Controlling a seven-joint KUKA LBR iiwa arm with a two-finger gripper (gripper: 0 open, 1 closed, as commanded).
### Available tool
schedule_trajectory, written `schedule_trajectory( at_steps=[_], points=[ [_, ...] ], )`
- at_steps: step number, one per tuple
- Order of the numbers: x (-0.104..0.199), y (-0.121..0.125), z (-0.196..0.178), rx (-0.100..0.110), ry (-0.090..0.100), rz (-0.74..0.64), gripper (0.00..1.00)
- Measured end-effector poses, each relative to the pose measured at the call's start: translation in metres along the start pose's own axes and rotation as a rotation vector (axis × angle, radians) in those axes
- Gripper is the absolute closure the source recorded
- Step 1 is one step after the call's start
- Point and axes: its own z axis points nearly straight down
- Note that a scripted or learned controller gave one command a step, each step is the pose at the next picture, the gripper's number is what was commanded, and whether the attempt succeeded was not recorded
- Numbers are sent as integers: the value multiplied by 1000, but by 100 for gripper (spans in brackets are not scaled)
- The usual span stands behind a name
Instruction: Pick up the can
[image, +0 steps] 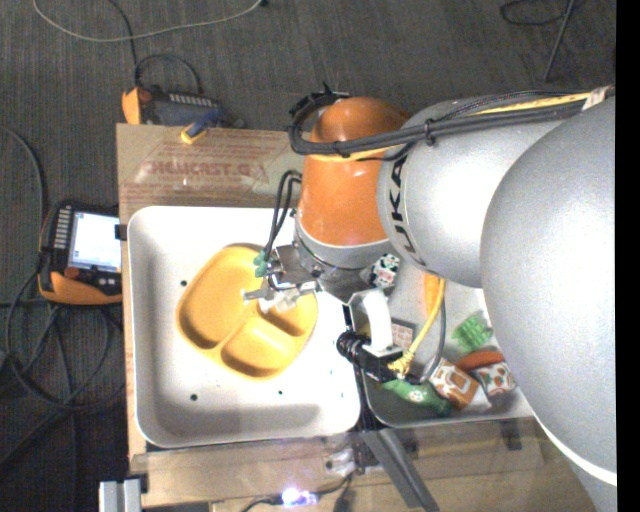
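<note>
My gripper (268, 290) hangs low over the yellow divided plate (215, 300), above its right-hand compartments, in the left bin (150, 300). The orange wrist band and grey arm body cover much of the right bin (440, 418). A small round black-and-white thing (386, 268) peeks out beside the wrist near the wall between the bins; I cannot tell whether it is the can. Nothing is seen held under the gripper.
In the right bin's visible corner lie a green toy (470, 330), an orange carrot-like piece (482, 358), two small patterned boxes (455, 385) and a dark green item (415, 393). A yellow cable (430, 310) hangs there. A pendant (80, 250) lies left of the bench.
</note>
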Motion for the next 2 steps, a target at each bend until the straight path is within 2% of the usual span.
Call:
schedule_trajectory(
  at_steps=[1,2],
  points=[
    [-33,-35,-83,-3,-4,204,100],
    [-13,-22,-134,-4,-3,399,100]
  ],
)
